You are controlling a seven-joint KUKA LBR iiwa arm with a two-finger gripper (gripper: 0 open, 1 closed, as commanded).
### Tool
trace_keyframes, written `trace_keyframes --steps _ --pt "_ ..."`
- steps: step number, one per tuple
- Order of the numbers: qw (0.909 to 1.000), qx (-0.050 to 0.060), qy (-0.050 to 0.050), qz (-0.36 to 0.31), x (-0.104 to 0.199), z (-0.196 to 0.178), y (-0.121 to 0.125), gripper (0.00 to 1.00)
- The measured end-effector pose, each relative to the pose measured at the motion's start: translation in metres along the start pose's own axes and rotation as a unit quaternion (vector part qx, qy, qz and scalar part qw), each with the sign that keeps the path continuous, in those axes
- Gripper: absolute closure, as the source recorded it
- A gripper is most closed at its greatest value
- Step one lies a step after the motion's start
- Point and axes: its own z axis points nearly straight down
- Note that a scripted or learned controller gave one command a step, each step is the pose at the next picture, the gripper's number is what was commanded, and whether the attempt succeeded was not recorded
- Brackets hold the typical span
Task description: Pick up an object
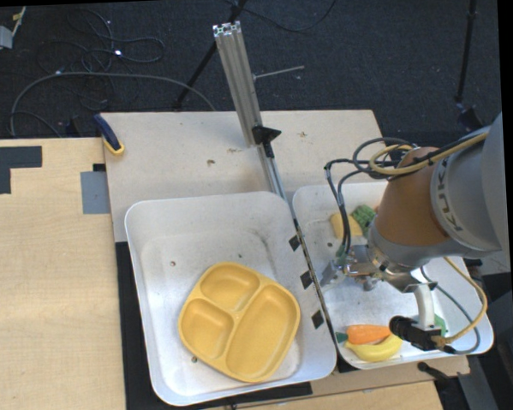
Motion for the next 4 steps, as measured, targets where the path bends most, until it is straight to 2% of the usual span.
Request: trace_keyframes --steps 1,2,3,4 --pt "1.0000 -0.005 0.003 0.002 0.003 -0.012 0.003 1.00" --pt "1.0000 -0.001 -0.002 0.000 -0.003 -0.069 0.012 1.00" --pt "1.0000 -0.002 -0.002 -0.001 0.001 -0.131 0.013 1.00" --pt "1.0000 0.002 -0.002 0.000 0.001 -0.112 0.013 1.00"
